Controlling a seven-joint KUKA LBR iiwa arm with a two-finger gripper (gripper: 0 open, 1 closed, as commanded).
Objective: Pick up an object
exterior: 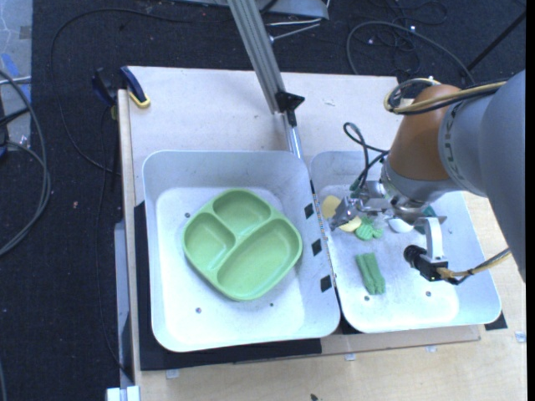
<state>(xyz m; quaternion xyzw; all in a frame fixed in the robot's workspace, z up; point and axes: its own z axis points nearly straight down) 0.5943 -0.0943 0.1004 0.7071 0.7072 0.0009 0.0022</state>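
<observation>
From my end the gripper is low in the right bin, right over a yellow piece and small green piece; can't tell its grip state. Green block lies nearby, untouched

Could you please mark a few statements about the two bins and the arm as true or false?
1. The green divided plate lies in the left bin. True.
2. The plate has three compartments. True.
3. The long green piece lies on the plate. False: it lies on the floor of the right bin.
4. The end effector hovers over the left bin. False: it is over the right bin, near the small yellow and green items.
5. The arm enters from the left. False: from the right.
</observation>
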